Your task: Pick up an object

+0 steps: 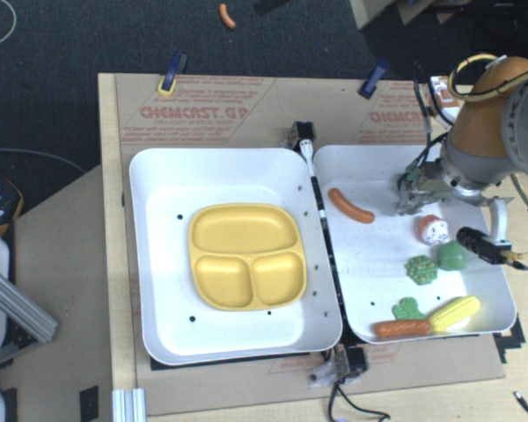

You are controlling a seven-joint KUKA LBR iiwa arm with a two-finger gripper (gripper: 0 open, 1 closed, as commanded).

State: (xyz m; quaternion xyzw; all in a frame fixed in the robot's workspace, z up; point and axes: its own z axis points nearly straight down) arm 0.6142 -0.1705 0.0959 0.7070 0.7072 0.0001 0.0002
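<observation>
The gripper [411, 193], whose jaws I cannot tell are spread or not, hangs between sausage [351, 207] and white ball [433, 229], so it may close on nothing.

You can read red printed lettering on the brown cardboard sheet [246, 104] that lies under the two white bins. On its far left part, beyond the left bin, the word "CHEMCAST" stands in large capitals, followed by letters that look like "G P"; the smaller red lines beneath it are too fine to make out. On the far right part the same red print repeats, but there you cannot read it.
</observation>
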